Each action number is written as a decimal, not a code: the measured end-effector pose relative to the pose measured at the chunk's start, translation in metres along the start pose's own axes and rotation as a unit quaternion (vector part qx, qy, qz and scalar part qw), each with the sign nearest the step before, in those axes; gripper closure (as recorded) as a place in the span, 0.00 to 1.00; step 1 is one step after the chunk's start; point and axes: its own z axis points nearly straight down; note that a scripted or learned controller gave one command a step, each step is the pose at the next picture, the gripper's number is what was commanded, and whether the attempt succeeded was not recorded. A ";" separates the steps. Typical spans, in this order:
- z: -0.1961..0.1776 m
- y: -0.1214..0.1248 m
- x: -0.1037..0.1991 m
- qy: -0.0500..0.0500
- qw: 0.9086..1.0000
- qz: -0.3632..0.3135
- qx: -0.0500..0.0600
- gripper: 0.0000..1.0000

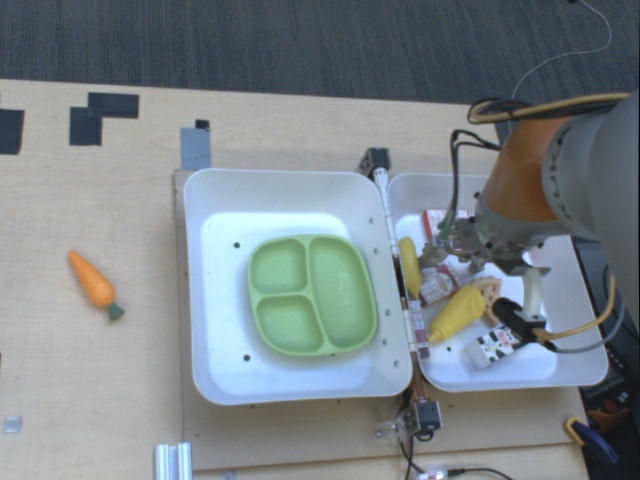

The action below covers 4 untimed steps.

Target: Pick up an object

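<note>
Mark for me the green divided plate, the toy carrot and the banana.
green plate (340, 290): camera view, floor of its long right compartment.
carrot (92, 280): camera view, middle of its orange body, on the bench.
banana (409, 266): camera view, middle of its yellow length, in the right bin.

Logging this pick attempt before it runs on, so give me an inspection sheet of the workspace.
Surface: light wooden bench bearing two white bins side by side.
Job's things: right bin holds a yellow corn-like toy, a yellow banana-like piece by the divider, and a small black-and-white item.
Clutter: green divided tray in the left bin; toy carrot on the bench.
Hand: hand low over the right bin; grip not readable.
Cables: yellow and black cables beside the wrist.
Surroundings: dark carpet beyond the bench.
</note>
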 end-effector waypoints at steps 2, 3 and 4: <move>-0.012 0.002 -0.001 -0.001 1.000 0.000 -0.003 0.00; -0.023 0.003 0.001 0.000 1.000 -0.002 -0.004 1.00; -0.023 0.003 0.001 0.000 1.000 -0.002 -0.004 0.00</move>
